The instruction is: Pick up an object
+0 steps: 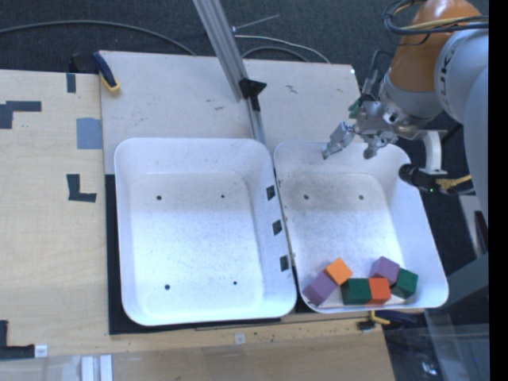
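Several small blocks lie bunched at the near edge of the right bin (413,213): a purple block (320,287), an orange block (338,271), a dark green block (355,290), a red-orange block (379,290), a second purple block (385,269) and a green block (405,282). My gripper (350,144) hangs above the far rim of the right bin, well away from the blocks. Its two fingers are spread apart with nothing between them.
The left bin (190,228) sits beside the right one, their rims touching along the middle. A slanted metal rail (226,54) runs from the top of the view down to the bins' far junction. A yellow-and-blue clamp (107,74) lies at the bench's far left corner.
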You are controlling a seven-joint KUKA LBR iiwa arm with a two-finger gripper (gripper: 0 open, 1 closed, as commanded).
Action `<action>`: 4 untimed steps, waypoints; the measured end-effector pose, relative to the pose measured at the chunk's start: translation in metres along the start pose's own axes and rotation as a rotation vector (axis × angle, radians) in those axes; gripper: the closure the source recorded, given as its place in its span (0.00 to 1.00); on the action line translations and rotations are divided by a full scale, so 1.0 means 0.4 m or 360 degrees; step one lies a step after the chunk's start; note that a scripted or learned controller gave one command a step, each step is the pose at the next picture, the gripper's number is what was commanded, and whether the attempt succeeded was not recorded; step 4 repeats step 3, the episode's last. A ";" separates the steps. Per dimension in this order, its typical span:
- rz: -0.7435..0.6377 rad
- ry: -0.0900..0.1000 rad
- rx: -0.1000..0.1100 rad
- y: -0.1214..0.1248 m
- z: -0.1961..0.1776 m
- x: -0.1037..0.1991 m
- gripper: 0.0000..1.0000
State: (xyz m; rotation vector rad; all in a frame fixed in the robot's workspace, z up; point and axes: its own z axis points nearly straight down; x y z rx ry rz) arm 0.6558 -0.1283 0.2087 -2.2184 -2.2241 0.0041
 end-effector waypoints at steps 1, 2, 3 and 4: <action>0.0002 0.0005 0.0015 -0.100 0.287 0.077 0.00; -0.0001 0.0003 -0.0006 0.035 0.293 0.085 0.00; 0.0008 0.0002 0.0009 -0.172 0.294 0.042 0.00; 0.0008 0.0002 0.0009 -0.172 0.294 0.042 0.00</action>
